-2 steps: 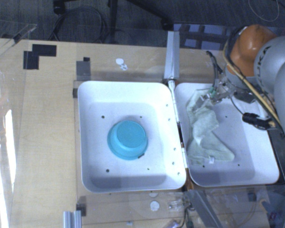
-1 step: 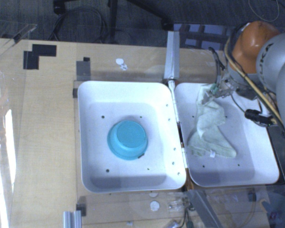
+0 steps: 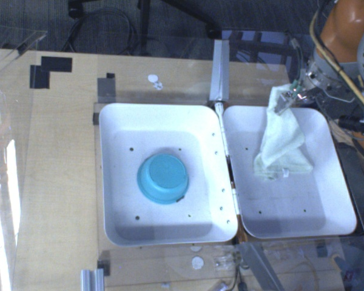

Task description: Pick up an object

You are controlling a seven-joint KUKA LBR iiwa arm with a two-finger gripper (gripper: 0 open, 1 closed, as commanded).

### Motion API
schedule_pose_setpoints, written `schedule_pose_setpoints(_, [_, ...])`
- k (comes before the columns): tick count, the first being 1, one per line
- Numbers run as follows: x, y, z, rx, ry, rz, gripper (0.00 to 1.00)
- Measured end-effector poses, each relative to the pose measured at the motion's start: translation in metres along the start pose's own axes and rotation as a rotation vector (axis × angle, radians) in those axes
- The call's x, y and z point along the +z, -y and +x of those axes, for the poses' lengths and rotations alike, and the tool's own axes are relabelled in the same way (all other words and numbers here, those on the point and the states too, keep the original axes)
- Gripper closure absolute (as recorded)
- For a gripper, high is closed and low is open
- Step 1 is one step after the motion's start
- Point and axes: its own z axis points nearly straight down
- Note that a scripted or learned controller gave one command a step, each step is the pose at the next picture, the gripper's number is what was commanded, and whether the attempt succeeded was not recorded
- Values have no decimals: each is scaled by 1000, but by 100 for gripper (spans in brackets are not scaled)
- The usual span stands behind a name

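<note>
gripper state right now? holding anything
gripper: shut on the white cloth, pinching its top corner; the rest hangs into the right bin.

Very little could be read. At the two o'clock corner, part of a dark brand mark showed on the arm [image 3: 363,38], on its pale casing beside the orange band; the letters were cut off and could not be made out.
</note>
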Motion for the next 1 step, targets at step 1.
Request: schedule_pose_setpoints(1, [-49, -2, 4, 125, -2, 3, 100])
